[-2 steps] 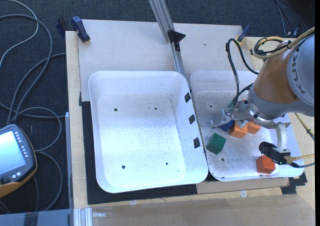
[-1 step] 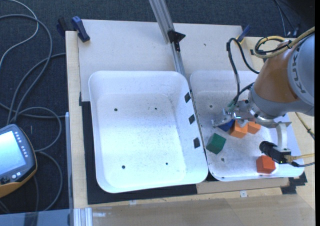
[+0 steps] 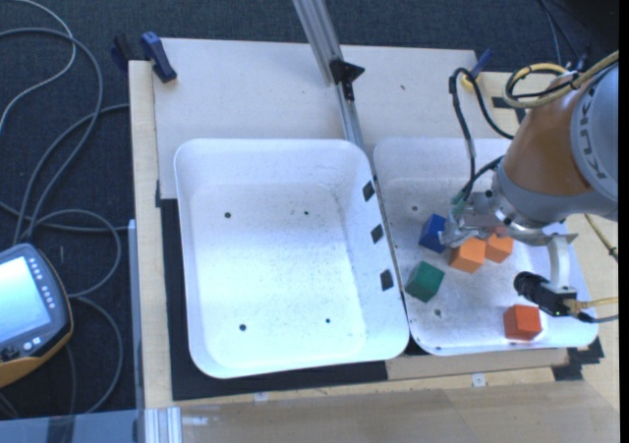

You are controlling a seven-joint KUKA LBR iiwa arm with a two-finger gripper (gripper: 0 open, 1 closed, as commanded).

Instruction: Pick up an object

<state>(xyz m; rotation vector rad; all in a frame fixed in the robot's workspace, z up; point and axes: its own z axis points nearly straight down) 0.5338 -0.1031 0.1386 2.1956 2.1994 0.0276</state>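
Bench: pale board, bears both bins side by side.
Left bin: white, shallow, big bare floor; plenty of room to set sthg down there.
Right bin: white, shallow; all the blocks lie here. My arm reaches in over its far-right part.
My gripper: low over the mid of the right bin, above the blue/orange cluster. Can't tell how far open it is, nor if it has anything; wrist hides the tips.
Red-orange block: alone nr the front-right rim. Rim close, tight for approach.
Green block: apart from the rest, clear on all sides; best pick, I judge.
Orange blocks: two, touching each other, just under my wrist.
Blue block: just beside the orange pair, nr my tips.
Handling: prob. light, stiff, smooth small cubes; not fragile. Grip across two flat opposite faces, square-on, else they twist out.
Edges: centre wall betw. bins w/ black clips near green; keep off it.
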